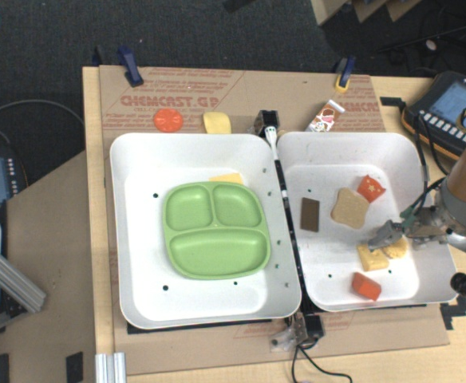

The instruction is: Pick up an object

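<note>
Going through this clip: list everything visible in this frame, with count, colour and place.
Bins: 2, white, side by side on the bench.
Divided plate: 1, green, three compartments, in the left bin.
Flat yellow piece: 1, yellow, left bin, partly under the plate's far edge.
Brown block: 1, dark brown, right bin, near its left wall.
Toast slice: 1, tan, middle of the right bin.
Red pieces: 2, red-orange, right bin, one far, one near.
Cheese piece: 1, yellow, right bin, at the gripper.
Orange disc: 1, on the board behind the bins.
Yellow lump: 1, beside the disc.
Small packet: 1, white and red, behind the right bin.
Clamps: 2, blue, board's far edge.
Gripper: 1, grey, low over the right bin.
</note>
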Robot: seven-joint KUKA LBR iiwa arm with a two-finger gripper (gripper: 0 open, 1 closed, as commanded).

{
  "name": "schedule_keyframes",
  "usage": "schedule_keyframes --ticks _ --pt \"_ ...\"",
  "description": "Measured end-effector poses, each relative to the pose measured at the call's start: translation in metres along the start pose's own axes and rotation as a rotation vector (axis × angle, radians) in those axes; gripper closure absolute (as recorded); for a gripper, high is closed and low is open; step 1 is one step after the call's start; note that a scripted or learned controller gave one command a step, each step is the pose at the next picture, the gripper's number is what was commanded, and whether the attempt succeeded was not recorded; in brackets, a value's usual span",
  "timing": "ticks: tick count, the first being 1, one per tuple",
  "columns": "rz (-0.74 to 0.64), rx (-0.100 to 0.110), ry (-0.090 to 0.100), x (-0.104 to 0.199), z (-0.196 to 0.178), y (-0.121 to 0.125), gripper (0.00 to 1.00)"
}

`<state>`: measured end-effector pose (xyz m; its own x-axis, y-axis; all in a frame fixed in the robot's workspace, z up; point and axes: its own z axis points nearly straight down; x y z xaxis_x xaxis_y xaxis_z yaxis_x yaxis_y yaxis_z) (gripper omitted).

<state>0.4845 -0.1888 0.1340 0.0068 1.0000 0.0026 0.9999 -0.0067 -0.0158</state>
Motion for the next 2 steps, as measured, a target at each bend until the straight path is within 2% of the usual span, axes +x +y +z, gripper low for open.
schedule_keyframes --ticks 1,2 --pt "-0.009 -0.011 0.001 0.039 0.052 0.001 0.0" --pt "-0.005 -0.018 -0.003 0.036 0.039 0.001 1.0"
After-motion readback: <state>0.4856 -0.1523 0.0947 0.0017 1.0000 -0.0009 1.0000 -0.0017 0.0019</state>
